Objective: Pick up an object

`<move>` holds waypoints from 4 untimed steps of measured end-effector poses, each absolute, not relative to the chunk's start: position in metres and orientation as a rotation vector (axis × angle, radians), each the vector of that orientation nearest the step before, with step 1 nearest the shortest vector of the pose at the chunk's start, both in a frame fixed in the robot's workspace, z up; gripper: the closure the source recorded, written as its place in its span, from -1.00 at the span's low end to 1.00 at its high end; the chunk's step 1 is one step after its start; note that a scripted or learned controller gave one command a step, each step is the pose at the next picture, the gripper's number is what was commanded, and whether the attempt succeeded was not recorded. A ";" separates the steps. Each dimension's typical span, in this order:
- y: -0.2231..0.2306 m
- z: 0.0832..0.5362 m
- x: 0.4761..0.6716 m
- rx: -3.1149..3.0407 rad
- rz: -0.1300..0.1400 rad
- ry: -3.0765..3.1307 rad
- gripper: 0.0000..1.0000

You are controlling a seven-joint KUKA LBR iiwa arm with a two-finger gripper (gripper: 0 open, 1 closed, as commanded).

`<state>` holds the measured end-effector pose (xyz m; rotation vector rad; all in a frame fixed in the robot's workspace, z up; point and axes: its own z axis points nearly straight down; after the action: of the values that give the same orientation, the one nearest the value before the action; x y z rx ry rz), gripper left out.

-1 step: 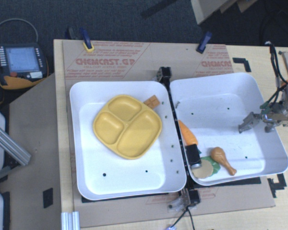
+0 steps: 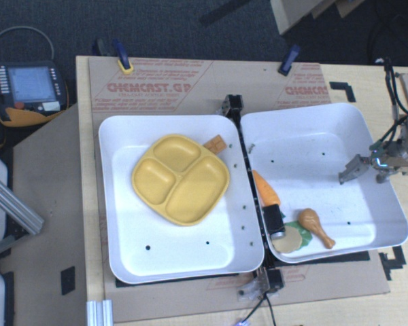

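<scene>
My hand point(image 2: 359, 168) hangs over the right white plastic bin's point(image 2: 313, 124) far wall, fingers spread, gripping nothing. I'd target the brown toy drumstick point(image 2: 315, 225) near that bin's front wall, descending squarely across its narrow shank, away from the neighbouring orange carrot point(image 2: 265, 189).

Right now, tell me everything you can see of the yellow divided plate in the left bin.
The yellow divided plate looks like smooth plastic, a rounded square turned cornerwise, with three compartments split by raised ridges: two smaller ones toward the upper left, one larger at the lower right. It lies flat, right side up, on the floor of the left bin, toward its upper middle. A small brown object sticks out from under its upper right edge. Nothing lies in its compartments.
</scene>
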<state>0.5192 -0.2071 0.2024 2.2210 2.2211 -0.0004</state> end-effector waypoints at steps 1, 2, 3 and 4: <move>-0.212 0.140 0.520 2.228 -0.005 2.226 -1.00; -0.210 0.096 0.523 2.220 0.009 2.225 -1.00; -0.211 0.109 0.526 2.211 0.016 2.218 1.00; -0.215 0.160 0.518 2.216 0.002 2.217 1.00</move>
<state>0.5184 -0.2151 0.1595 2.2163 2.2169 0.0023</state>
